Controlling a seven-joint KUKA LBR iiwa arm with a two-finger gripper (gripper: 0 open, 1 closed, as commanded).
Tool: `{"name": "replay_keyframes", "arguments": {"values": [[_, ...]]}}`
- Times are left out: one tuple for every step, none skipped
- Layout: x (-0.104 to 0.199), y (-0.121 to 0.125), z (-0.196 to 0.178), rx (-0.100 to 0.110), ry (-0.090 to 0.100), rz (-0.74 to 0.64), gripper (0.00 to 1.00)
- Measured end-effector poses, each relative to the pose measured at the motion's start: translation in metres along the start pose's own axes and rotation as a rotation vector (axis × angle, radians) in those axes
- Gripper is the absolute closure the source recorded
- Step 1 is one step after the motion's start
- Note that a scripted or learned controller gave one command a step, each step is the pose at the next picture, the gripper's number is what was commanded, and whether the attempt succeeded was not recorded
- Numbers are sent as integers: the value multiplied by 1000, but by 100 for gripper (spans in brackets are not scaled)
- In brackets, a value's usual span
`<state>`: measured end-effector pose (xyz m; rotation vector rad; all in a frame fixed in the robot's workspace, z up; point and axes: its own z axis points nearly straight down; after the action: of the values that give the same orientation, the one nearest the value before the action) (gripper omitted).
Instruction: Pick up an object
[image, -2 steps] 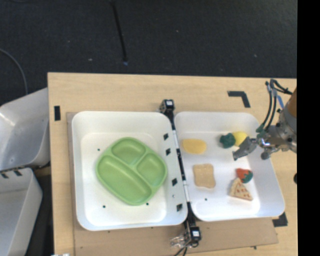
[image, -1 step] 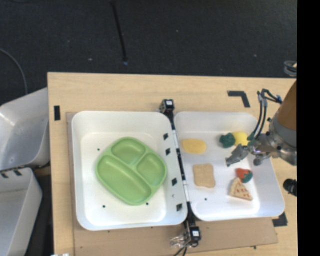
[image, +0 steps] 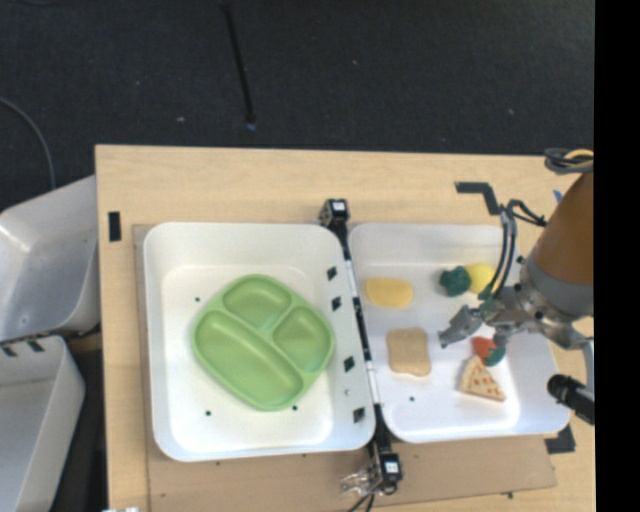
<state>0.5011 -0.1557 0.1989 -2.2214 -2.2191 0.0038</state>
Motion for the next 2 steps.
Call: {"name": "replay_keyframes", "arguments": {"values": [[-4,6,45,0,0,0,0],[-5,7,32,-7,-1,5,100]]}}
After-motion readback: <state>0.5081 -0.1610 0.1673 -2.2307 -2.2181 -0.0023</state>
